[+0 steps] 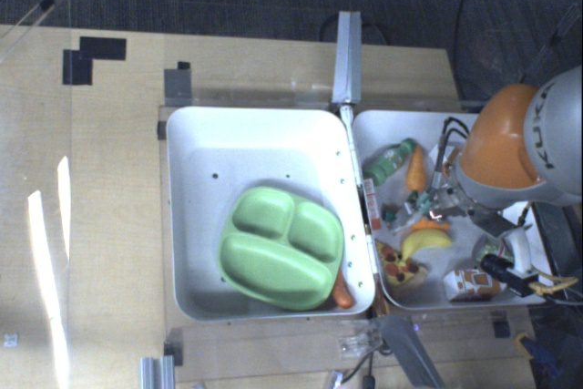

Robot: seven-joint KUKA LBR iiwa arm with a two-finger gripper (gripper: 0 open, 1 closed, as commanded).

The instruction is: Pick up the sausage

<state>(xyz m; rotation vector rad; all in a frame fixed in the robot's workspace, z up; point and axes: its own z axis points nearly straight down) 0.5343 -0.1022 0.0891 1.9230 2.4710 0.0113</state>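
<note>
The sausage [342, 293] is a small reddish-brown piece in the left bin's front right corner, partly tucked under the rim of the green divided plate [282, 247]. My gripper [434, 203] hangs low in the right bin [397, 125], well to the right of the sausage and across the wall between the bins. It is over the clutter there, just above the banana [426, 241] and a small orange piece [426, 222]. Nothing can be seen held in it.
The right bin also holds a green bottle [390, 161], a carrot [416, 168], a pizza slice [399, 266] and a brown-and-white carton [473, 284]. The green plate takes up much of the left bin [209, 141]. A metal post [347, 59] stands behind the bins.
</note>
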